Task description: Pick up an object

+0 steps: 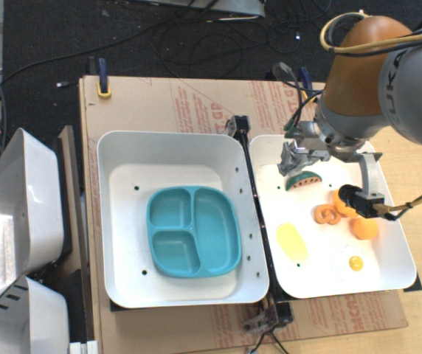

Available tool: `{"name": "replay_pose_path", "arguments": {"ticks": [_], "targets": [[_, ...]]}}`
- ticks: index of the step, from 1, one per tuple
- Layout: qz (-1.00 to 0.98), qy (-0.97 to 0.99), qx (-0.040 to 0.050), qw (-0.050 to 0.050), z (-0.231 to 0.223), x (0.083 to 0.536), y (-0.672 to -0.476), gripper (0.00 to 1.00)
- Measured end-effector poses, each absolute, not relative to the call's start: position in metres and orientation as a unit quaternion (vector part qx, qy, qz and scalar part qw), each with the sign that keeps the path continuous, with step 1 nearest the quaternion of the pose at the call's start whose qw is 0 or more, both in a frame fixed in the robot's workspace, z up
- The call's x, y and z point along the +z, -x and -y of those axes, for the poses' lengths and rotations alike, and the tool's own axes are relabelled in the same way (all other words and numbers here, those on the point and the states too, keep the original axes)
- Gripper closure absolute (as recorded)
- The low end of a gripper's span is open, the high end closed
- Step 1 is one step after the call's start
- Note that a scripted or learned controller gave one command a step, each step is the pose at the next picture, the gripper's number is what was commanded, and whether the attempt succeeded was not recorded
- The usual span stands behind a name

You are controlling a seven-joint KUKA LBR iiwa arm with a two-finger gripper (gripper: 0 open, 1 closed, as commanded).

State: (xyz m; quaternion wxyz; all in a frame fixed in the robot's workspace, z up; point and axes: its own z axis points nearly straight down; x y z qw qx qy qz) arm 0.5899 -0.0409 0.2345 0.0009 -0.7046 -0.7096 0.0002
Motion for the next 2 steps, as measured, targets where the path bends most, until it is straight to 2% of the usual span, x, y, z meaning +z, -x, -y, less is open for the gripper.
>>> {"name": "replay_pose_path", "arguments": {"ticks": [1,2], "targets": [[0.710,0.704,-0.0005,0.001,-0.015,0.243,-0.579,1.00],[0.710,0.705,0.0007,0.001,-0.070,0.227,-0.571,1.00]]}}
